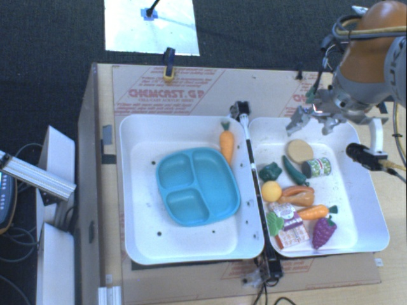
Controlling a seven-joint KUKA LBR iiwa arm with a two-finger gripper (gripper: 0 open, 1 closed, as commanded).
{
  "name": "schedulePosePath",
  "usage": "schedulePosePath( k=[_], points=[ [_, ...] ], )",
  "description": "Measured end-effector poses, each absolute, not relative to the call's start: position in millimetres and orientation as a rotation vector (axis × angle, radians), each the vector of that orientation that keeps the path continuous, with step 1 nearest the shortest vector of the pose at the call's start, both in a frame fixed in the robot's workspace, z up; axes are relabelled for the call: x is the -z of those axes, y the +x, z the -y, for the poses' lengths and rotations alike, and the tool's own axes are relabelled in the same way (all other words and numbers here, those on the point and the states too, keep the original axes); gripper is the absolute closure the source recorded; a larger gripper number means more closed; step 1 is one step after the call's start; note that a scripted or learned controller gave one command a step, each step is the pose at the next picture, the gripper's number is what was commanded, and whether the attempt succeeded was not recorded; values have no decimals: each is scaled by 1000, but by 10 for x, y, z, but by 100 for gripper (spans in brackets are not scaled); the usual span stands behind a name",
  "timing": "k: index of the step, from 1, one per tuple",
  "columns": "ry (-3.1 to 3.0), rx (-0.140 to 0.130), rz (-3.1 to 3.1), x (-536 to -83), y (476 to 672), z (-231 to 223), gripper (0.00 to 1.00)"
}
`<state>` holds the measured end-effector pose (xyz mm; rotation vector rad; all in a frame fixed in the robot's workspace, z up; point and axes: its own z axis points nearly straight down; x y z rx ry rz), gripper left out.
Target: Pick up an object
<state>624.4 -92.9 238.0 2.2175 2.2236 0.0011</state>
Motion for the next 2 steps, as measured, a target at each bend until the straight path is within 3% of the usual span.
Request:
schedulePosePath(
  k=[1,2],
  points=[
    [2220,0,-2222,-1930,5915,1040,0],
    [2220,0,-2222,-1383,5920,1276,0]
  ],
)
